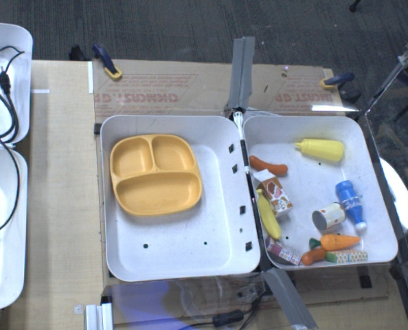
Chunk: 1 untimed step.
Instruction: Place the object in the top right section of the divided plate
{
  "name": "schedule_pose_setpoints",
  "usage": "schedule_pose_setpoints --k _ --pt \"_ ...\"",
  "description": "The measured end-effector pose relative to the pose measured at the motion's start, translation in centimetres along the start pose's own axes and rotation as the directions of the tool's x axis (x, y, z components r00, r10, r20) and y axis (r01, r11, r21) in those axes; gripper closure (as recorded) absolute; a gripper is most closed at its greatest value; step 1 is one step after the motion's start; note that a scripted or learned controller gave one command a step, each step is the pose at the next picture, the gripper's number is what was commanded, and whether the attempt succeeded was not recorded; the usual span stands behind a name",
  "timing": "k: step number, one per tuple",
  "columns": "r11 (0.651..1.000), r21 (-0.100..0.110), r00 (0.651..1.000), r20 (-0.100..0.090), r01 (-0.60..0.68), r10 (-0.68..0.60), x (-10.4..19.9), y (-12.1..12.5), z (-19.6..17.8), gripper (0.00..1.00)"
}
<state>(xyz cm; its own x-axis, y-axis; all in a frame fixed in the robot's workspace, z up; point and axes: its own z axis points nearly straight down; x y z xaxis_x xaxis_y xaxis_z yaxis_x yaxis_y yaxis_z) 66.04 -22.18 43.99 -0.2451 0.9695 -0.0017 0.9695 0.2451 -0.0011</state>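
How open or closed the hand is cannot be told from this view, and nothing can be seen held by it.

The divided plate (156, 174) is a yellow-orange, rounded square dish with three sections: two small ones side by side along its far edge and one long one across its near edge. It lies flat in the upper left part of the left bin (176, 253), and all its sections are bare, the top right section (173, 155) included.

The loose things all lie in the right bin (369, 143). A yellow squeeze bottle (319, 149) lies on its side near the far wall. An orange sausage (268, 165) lies close to the divider, with a small printed carton (276, 196) just below it and a banana (268, 215) touching the carton's lower left. Toward the right wall a blue bottle (350, 203) lies lengthwise, with a small can (328, 218) on its side just beside it. Along the near wall lie a carrot (340, 241), a smaller orange-red piece (314, 256), a pink packet (283, 253) and a colourful bar (346, 256).

Both bins sit on cardboard (163, 88) on the table (60, 184), fixed by two blue-and-yellow clamps (106, 62).
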Motion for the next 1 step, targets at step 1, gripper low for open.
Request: schedule_pose_setpoints --k 1 --pt "0.998 0.000 0.998 0.000 -0.055 0.055 -0.02 -0.02 0.00 1.00"
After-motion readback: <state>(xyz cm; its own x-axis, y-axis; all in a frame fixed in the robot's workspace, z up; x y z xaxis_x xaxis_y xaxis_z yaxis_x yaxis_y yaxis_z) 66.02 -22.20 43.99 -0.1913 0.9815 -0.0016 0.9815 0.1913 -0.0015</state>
